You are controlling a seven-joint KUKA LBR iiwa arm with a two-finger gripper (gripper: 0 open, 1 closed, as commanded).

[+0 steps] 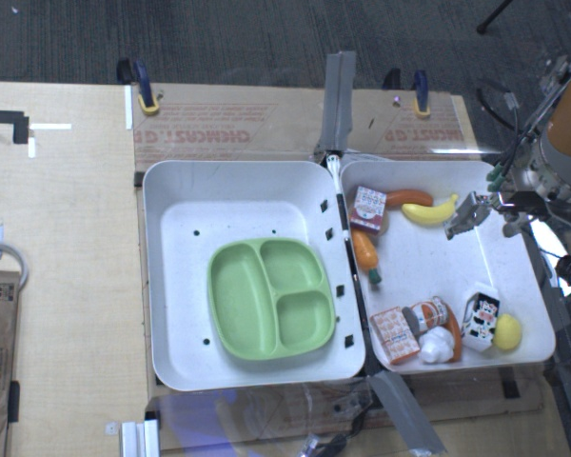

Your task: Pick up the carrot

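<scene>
White bins (162,284) on cardboard | carrot (364,252) lying free | claw (463,217) state unclear

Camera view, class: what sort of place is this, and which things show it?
Probably a robot lab test bench: two white bins on clamped cardboard, toy food like the carrot and banana, and a gripper reaching in.

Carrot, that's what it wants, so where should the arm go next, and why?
Probably leftward and down toward the carrot, which lies against the right bin's left wall, below the small box. The gripper hovers by the banana, apart from it.
</scene>
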